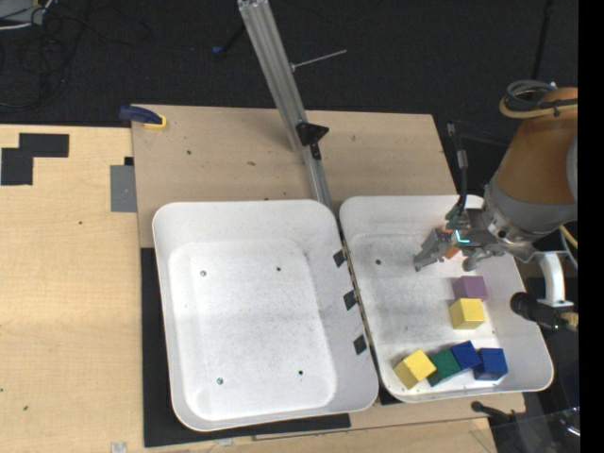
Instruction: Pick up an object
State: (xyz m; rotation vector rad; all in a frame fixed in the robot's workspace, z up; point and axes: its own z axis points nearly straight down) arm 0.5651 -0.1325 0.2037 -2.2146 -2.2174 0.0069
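My gripper [445, 259] hangs over the right bin [396, 225], near its upper right part, open with nothing between its fingers. Just below it lies a purple cube [471, 287], and a yellow cube [467, 312] sits right under that one. Along the bin's front edge a yellow block [413, 367], a green block [444, 366] and two blue blocks [464, 354] [491, 362] are huddled together.
The left bin [189, 243] stands beside the right one, with black clips [349, 299] along the shared wall. A slanted metal rail [278, 78] rises behind the bins. The arm's orange band [538, 154] is at the right edge.
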